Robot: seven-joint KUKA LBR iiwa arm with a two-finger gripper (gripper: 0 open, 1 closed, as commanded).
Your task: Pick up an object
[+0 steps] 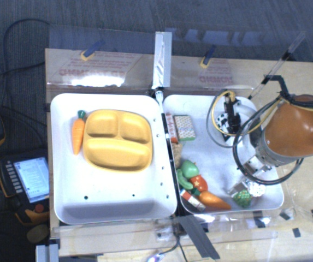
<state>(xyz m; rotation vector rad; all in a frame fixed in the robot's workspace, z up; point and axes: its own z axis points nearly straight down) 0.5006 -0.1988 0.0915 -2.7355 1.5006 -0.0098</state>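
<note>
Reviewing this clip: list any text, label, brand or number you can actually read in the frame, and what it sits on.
Nothing reads cleanly.
Red print on the clear panels behind the bins: blurred, glare over it.
Small patterned box in the right bin: print too small.
Handheld screen at left: lines of text, too small.

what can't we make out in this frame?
- Gripper: the wrist's bulk and cables cover its fingers in the camera view.
- Small green object at the gripper: blurred, partly covered; contact unclear.
- Toy pile at the right bin's front-left: overlapping pieces, hard to separate.
- Carton print: too small.
</note>
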